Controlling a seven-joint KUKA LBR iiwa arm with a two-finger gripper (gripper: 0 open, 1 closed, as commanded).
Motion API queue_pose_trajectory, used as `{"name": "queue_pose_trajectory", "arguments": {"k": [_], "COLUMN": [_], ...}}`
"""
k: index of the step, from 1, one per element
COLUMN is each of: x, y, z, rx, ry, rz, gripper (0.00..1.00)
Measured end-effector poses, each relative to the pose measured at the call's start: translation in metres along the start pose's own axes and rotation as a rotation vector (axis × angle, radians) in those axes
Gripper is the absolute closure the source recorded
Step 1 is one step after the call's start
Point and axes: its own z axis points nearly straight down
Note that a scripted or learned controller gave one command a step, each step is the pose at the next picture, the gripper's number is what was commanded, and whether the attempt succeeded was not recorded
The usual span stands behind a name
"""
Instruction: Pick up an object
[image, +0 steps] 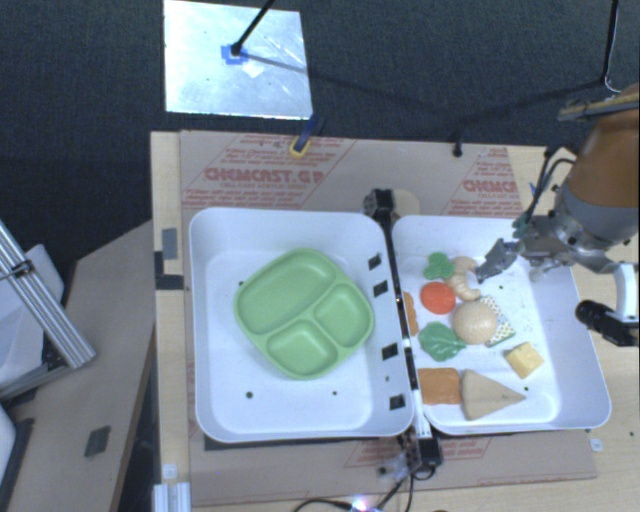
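Faintly, red "CHEMCAST GP" on brown sheet (262, 160) — behind left bin (215, 250)

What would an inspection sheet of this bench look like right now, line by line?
Surface: bench under cardboard sheet, bearing left bin and right bin side by side.
Job's things: toy food in the right bin: red tomato, round bun, green leaf, yellow cube, orange slab, beige wedge.
Clutter: green tray, three compartments, in the left bin.
Grippers: gripper low over the right bin's far side, holding nothing seen.
Cables: black cable beyond the bench.
Surroundings: metal plate on dark floor; aluminium frame at left.
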Motion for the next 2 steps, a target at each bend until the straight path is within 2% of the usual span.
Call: {"name": "queue_pose_trajectory", "arguments": {"k": [1, 2], "x": [0.0, 0.008], "y": [0.003, 0.005], "z": [-0.008, 0.052], "rx": [-0.013, -0.01], "ry": [-0.002, -0.001], "rz": [-0.002, -0.002], "gripper": [0.0, 0.0]}}
